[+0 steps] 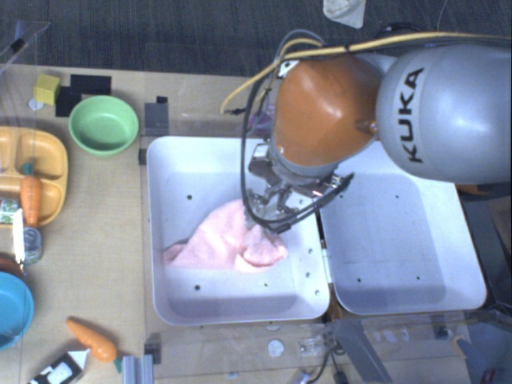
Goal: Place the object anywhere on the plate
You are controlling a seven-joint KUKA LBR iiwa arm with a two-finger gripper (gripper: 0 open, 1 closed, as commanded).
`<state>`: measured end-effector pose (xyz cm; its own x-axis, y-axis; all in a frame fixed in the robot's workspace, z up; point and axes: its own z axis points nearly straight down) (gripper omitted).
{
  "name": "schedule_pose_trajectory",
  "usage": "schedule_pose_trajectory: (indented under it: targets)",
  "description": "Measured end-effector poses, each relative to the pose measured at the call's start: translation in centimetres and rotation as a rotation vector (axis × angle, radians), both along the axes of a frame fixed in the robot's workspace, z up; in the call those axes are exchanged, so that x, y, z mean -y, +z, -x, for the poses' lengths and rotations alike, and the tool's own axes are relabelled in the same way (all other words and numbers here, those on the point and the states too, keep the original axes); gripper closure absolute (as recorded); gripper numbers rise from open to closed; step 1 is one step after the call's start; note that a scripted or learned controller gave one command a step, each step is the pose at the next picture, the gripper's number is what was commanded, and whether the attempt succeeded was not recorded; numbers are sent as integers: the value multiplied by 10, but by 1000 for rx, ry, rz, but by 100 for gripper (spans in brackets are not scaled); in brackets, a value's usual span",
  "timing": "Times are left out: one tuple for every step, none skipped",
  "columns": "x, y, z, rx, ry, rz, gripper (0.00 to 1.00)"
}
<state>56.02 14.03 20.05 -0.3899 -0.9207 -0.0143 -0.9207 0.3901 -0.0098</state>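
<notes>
A crumpled pink cloth (218, 242) lies in the left white bin (184, 182), toward its front middle. The gripper (268, 214) hangs straight down over the cloth's right part, its tip at or just above the fabric. The orange band and wrist cover it from above. At the far left a yellow divided plate (50, 157) sits on the bench with a toy carrot (30, 199) on it.
The right white bin (404, 246) lies under the arm. A green bowl (103, 124) stands at the back left. A blue dish (12, 310) and a second toy carrot (94, 338) lie at the front left. A yellow block (47, 87) sits near the back corner.
</notes>
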Motion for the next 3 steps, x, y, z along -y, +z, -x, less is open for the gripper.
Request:
schedule_pose_trajectory:
  targets:
    - [52, -14, -23, 4, 407, 7, 100]
    - [115, -13, -43, 2, 351, 9, 100]
    - [17, 9, -42, 1, 212, 4, 100]
